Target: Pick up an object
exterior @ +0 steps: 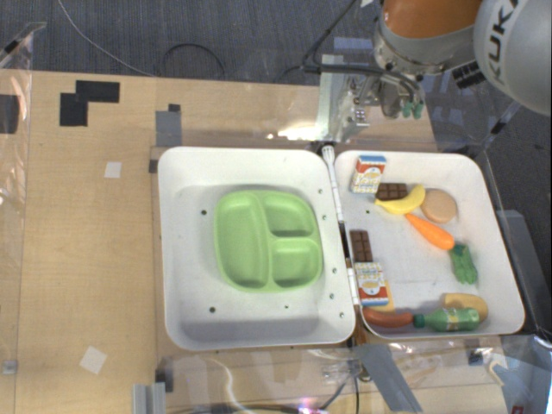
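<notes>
The right bin (483,188) holds several toy foods. A small juice carton (368,173) lies at its far left, with a chocolate bar (391,191), a banana (405,201) and a round tan cookie (439,205) beside it. Nearer lie a carrot (429,231), a green vegetable (463,264), a second chocolate bar (360,246) and another carton (371,284). Along the near wall are a sausage (388,319), a green bottle (447,320) and a yellow bun (464,302). My gripper (395,100) hangs high beyond the right bin's far edge, above the bench, away from all of them.
The left bin (181,231) holds a green divided plate (266,240). A metal bracket (338,110) stands behind the seam between the bins. Black tape marks (86,100) lie on the wooden bench at the far left.
</notes>
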Controlling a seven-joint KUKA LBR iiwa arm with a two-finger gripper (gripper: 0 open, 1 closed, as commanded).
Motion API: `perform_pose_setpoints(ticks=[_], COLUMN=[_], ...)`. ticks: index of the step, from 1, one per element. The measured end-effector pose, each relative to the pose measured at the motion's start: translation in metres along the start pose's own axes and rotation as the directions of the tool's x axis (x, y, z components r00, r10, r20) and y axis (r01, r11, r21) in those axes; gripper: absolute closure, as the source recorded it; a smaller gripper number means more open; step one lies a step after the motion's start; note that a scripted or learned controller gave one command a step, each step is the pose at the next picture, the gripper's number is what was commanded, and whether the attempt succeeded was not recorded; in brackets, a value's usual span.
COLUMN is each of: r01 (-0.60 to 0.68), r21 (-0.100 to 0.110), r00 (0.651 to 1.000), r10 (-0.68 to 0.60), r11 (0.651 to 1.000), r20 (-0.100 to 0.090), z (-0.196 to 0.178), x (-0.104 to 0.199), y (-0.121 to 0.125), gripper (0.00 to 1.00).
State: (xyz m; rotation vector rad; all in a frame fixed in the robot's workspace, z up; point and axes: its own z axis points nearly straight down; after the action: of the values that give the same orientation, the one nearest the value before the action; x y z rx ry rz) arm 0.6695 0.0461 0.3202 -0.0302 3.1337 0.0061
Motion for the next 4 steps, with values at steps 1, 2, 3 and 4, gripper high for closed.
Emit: perform_pose_setpoints(ticks=[1, 2, 3, 4], r01=[0.0, 0.002, 0.005, 0.14], r21=[0.0, -0.002, -0.003, 0.003], r00=[1.0, 1.0, 0.999, 0.99], r10=[0.0, -0.002, -0.004, -0.14], r11=[1.0, 1.0, 1.0, 0.99], r20=[0.015, 0.027, 0.038, -0.001], z=[-0.016, -0.03, -0.044, 0.005], x=[-0.002, -0.004, -0.006, 0.07], y=[-0.001, 0.0, 0.001, -0.033], gripper=[1.0, 1.0, 1.0, 1.0])
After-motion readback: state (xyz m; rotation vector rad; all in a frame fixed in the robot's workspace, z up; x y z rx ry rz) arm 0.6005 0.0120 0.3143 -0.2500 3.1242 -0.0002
